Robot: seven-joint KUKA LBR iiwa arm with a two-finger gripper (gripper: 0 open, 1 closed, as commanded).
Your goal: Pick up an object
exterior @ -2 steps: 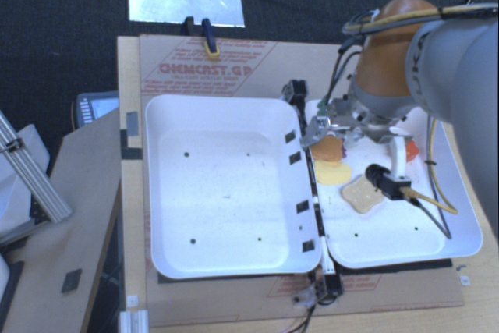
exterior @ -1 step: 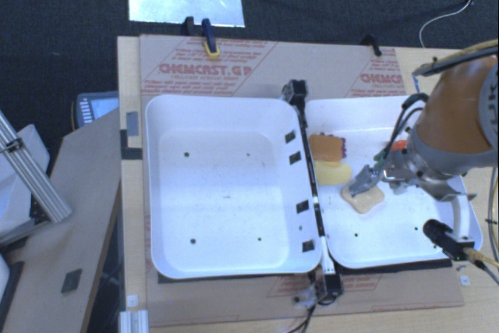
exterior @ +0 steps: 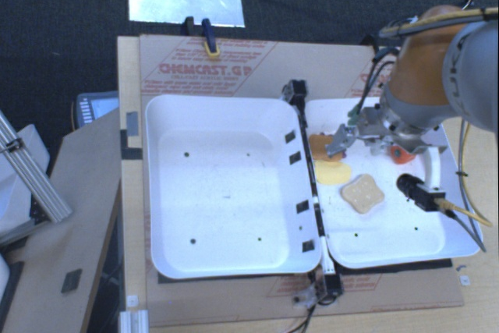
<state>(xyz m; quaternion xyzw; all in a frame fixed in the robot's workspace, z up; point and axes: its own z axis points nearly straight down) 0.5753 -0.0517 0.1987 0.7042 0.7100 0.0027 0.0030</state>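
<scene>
Pieces of what may be toy food lie in the bin on the view's right (exterior: 390, 246), and the one nearest the claw is an orange-brown piece (exterior: 318, 144). It sits close against the bin's left wall, in the upper half. The gripper (exterior: 340, 141) is at this piece's right edge, touching it or just short of it; the view is too coarse to settle which. How far the claw is open cannot be told either, and nothing can be seen held in it.

Just below the orange-brown piece lies a flat yellow disc (exterior: 333, 174), its upper edge touching or nearly touching that piece. A toast-shaped piece (exterior: 362, 194) lies below and to the right of the disc, just beside it. A small red piece (exterior: 401, 155) shows under the wrist, apart from the others.

The lower half of this bin's floor is bare white, with open room toward the near wall. Black clips (exterior: 295, 92) run along the seam where the two bins meet. The bin on the view's left (exterior: 226, 191) shows a bare floor. Both bins rest on a cardboard sheet (exterior: 234, 62).
</scene>
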